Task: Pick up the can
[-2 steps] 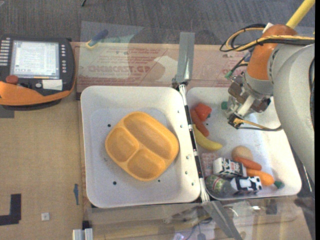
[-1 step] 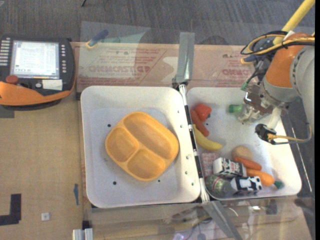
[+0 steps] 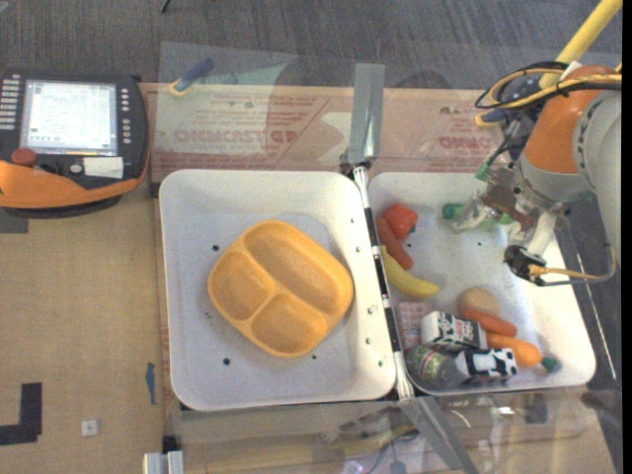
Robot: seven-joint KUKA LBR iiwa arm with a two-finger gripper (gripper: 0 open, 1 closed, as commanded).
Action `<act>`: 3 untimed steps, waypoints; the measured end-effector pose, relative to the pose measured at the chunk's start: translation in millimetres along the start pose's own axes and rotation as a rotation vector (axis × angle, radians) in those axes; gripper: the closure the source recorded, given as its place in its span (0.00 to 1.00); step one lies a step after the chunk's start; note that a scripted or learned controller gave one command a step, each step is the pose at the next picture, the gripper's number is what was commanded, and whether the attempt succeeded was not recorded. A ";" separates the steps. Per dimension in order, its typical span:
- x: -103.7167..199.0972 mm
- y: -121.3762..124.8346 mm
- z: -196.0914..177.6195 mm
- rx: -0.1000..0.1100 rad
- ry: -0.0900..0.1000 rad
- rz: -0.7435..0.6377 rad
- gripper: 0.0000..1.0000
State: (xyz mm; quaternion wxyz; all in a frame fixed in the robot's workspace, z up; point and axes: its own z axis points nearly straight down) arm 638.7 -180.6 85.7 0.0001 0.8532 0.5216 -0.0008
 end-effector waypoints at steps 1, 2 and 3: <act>2.4 1.1 -9.4 -0.002 0.004 0.000 1.00; 1.9 0.5 -8.7 0.001 0.003 0.000 0.00; 2.2 1.3 -17.1 0.002 0.004 0.000 1.00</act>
